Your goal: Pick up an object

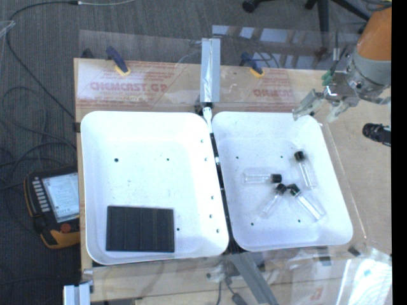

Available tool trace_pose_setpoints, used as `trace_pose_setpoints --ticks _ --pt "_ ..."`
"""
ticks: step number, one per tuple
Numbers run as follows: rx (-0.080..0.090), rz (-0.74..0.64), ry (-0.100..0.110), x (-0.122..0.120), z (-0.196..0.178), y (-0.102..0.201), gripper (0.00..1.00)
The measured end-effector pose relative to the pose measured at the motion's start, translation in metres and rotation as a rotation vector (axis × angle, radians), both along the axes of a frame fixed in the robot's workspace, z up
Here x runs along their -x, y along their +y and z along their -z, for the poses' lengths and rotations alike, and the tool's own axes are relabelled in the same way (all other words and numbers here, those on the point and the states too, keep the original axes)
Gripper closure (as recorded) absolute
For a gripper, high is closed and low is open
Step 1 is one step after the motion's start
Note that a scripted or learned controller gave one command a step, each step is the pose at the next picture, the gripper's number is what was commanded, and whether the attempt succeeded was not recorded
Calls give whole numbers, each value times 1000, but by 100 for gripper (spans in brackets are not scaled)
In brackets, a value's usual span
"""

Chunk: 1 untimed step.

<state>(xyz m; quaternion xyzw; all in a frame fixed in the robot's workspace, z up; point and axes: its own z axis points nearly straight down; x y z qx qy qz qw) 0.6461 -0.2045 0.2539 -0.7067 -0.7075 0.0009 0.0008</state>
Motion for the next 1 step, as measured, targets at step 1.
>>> trace_pose_setpoints --ticks 1 --pt "-5 -21 3 61 128 -16 0"
